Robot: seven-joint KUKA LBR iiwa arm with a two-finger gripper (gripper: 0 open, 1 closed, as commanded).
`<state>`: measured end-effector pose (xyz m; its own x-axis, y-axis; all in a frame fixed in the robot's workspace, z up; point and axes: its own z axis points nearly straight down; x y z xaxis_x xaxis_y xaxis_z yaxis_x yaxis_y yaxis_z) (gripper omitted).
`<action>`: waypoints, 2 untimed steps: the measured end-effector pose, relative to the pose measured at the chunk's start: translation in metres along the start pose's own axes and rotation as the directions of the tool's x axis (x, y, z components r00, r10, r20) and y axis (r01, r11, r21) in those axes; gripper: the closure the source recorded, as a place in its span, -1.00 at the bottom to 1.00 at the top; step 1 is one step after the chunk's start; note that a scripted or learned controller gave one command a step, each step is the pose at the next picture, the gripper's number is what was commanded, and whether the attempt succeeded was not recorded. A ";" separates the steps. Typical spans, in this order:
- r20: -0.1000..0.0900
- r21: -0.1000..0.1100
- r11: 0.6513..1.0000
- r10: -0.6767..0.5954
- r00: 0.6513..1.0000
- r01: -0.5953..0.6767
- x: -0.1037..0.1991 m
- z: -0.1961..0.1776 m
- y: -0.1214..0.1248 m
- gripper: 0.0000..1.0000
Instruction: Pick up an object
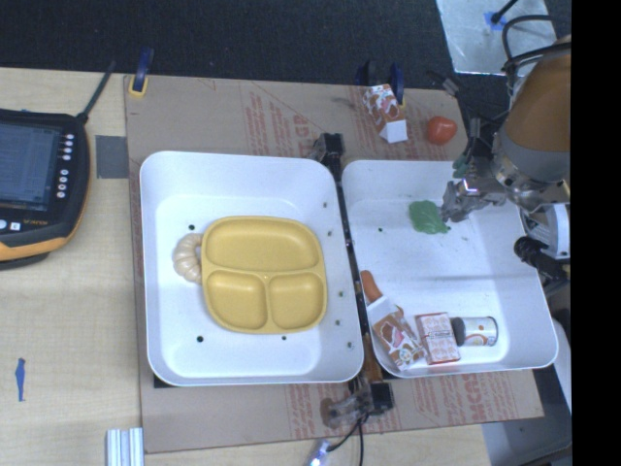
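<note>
A small green object (pixel 425 216) lies in the upper part of the right bin (pixel 505 250). My gripper (pixel 456 205) hangs just to its right, low over the bin floor and touching or nearly touching the green thing. Along the right bin's front edge lie a snack packet (pixel 398 338), a flat red-and-white box (pixel 438 338) and a small can (pixel 476 331) on its side. An orange carrot-like piece (pixel 369 285) rests by the bin's left wall.
The left bin (pixel 175 260) holds a yellow divided plate (pixel 263 273) with a beige pastry (pixel 186 256) at its left. Behind the bins sit a small carton (pixel 385 110) and a red tomato-like ball (pixel 441 129). A teach pendant (pixel 39 184) lies far left.
</note>
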<state>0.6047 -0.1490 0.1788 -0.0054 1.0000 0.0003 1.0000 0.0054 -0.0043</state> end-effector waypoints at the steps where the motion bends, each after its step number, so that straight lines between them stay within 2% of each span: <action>1: 0.000 0.001 1.000 0.000 1.000 0.000 0.000 0.000 0.000 -1.00; 2: 0.001 0.000 1.000 0.000 1.000 0.000 -0.028 0.083 0.051 -1.00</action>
<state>0.6556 -0.1767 0.0958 -0.0056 1.0000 -0.0009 1.0000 0.0056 -0.0045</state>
